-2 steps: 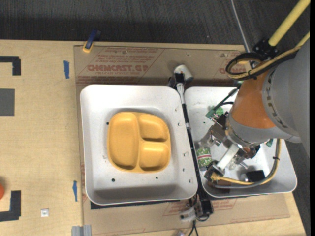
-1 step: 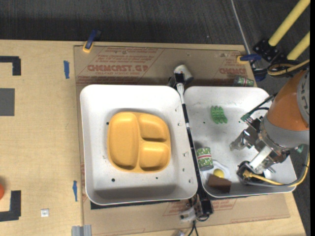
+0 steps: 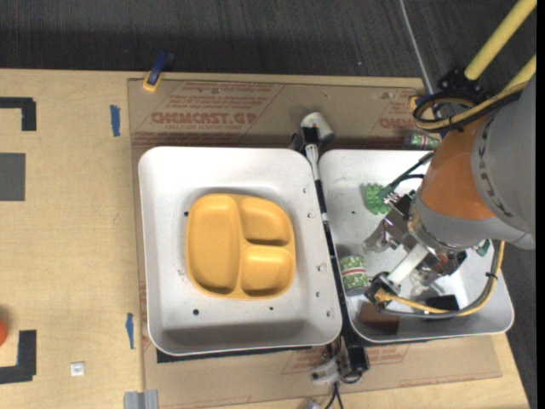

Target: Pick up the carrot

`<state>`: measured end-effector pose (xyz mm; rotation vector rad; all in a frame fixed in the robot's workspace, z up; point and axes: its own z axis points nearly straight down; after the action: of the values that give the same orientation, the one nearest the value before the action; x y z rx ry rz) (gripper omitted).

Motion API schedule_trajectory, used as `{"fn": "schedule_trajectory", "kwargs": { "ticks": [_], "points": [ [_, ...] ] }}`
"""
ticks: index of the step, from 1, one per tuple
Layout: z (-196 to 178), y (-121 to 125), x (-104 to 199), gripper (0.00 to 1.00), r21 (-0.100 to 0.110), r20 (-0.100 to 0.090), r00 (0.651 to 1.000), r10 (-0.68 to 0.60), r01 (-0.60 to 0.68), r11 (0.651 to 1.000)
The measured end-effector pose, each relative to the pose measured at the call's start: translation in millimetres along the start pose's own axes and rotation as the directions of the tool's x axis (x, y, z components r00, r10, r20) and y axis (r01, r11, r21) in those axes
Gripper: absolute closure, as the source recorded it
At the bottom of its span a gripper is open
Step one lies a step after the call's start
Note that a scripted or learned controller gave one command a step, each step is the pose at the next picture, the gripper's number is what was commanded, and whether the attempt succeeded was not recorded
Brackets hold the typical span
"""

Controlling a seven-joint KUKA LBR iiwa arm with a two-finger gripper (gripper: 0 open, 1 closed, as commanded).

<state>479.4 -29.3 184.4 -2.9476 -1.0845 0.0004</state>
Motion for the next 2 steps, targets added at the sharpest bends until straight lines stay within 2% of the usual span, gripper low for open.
{"fn": "schedule_trajectory", "kwargs": {
  "ticks": [1,2],
  "points": [
    [21,54,-47,0.00,0.003,0.001,0.972,-0.234,0.234,0.972],
    [0,-12,10,0.00,0.000,0.000,0.987,-0.158,0.158,0.987]
  ]
}}
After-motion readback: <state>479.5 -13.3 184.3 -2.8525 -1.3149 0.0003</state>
